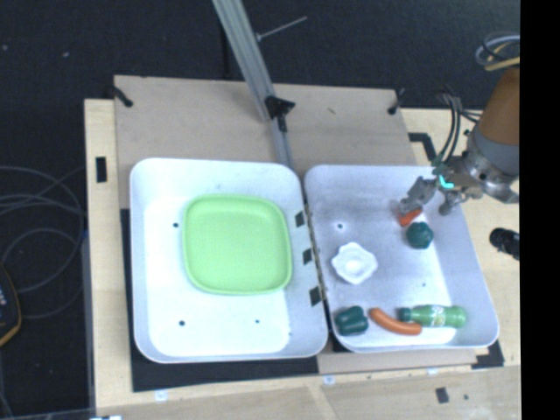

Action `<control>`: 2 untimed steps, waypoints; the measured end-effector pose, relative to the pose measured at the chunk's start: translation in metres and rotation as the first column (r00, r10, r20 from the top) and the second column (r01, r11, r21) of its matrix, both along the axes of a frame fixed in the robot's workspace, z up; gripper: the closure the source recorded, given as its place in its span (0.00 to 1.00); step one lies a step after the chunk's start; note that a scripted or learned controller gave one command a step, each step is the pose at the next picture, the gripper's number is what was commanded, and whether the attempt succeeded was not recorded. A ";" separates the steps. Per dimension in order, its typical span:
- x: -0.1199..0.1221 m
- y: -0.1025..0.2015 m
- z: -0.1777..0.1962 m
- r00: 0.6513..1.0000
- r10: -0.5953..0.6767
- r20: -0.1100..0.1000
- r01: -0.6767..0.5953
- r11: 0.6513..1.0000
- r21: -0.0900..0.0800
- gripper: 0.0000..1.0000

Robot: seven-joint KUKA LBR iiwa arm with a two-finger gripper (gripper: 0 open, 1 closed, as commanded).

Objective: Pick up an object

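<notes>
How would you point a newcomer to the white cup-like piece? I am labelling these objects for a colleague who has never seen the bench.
Start at the right bin, the one without the green plate. Near its middle, toward the divider between the bins, lies the small white cup. It is the only white object there; its neighbours are dark green, orange, or a green bottle.

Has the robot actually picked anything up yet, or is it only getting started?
Nothing looks picked up yet. The gripper hangs low over the right bin, just above a small orange piece and a dark green ball. I can't tell if it grips anything. Grabbing and lifting are left.
</notes>
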State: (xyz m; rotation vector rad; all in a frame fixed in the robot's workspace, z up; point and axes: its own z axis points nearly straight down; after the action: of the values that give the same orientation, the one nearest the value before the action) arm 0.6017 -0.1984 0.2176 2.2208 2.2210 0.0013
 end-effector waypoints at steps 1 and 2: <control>0.000 0.000 0.000 1.000 0.000 0.000 0.000 1.000 0.000 0.00; -0.005 -0.001 -0.043 1.000 -0.001 -0.004 0.001 1.000 0.000 0.00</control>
State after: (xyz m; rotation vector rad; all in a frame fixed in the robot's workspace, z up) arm 0.5965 -0.1994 0.1747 2.2236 2.2221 -0.0033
